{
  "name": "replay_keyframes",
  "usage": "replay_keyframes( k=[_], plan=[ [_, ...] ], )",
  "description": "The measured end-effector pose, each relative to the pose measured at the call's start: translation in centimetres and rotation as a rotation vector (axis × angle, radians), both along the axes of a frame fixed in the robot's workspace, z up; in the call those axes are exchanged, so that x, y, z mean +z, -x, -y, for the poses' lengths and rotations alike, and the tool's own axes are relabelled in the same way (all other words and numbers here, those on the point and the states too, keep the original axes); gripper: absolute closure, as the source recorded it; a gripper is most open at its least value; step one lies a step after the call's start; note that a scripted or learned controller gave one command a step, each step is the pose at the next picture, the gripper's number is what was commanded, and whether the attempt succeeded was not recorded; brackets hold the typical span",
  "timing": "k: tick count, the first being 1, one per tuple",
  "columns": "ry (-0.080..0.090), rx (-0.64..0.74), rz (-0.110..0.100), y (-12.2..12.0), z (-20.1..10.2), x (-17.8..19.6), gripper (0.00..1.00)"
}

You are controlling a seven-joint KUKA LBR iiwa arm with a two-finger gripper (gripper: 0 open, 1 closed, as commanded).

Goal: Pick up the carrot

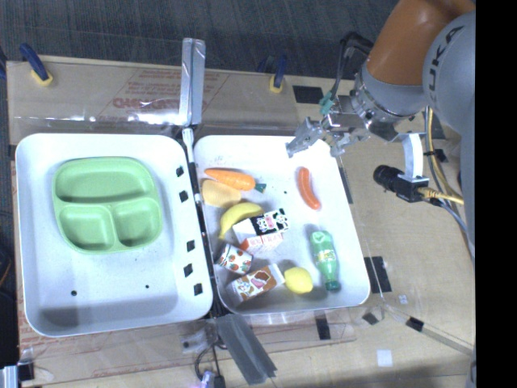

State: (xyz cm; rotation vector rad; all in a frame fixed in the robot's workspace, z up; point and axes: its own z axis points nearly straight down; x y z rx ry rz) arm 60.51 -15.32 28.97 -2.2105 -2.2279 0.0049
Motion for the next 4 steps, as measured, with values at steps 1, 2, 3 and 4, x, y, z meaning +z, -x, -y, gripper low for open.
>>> replay_keyframes(
  k=[1, 2, 3, 4],
  plan=[
    [-0.001, 0.258, 0.000, -0.3, -5.2, -18.6, 0.00],
    [0.001, 0.261, 0.000, -0.4, -5.1, -17.5, 1.00],
    [0.000, 0.007, 0.003, 0.2, -14.8, -9.8, 1.00],
    [0.000, 0.007, 0.003, 0.2, -14.8, -9.8, 0.00]
  ],
)
